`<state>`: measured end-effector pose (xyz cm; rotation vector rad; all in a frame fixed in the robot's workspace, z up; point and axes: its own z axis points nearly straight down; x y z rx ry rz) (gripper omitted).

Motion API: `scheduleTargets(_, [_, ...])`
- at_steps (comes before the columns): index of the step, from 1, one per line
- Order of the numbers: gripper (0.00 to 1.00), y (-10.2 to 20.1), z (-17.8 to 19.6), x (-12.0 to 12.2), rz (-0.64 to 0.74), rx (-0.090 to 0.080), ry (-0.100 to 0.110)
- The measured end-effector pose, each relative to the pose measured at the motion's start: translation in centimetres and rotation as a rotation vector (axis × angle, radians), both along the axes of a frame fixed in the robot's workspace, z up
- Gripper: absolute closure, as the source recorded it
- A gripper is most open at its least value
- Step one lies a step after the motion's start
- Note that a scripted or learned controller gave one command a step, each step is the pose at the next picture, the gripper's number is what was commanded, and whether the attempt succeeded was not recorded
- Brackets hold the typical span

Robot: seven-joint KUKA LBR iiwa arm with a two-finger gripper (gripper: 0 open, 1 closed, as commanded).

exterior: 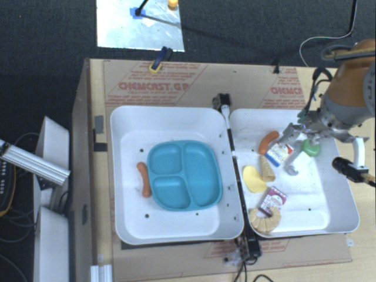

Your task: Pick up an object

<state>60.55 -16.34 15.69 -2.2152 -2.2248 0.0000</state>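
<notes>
While the arm reaches in over the right bin [341,216], its hand [295,151] hangs low near the bin's back edge, fingers spread open, holding nothing. Just beside it lie a small packet [278,153], an orange sausage [269,141] and a green piece [311,148]. Over in the left bin [126,157], a blue tray [184,174] sits with another sausage [143,180] at its left edge.

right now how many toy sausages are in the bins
2. One sausage lies in the left bin, just left of the blue tray; the other sits in the right bin beside the gripper. More may be hidden under the arm.
</notes>
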Motion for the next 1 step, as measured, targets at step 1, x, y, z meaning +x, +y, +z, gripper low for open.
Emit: scheduleTargets(1, [0.0,1.95,-6.55,3.67,0.002,0.001,-0.014])
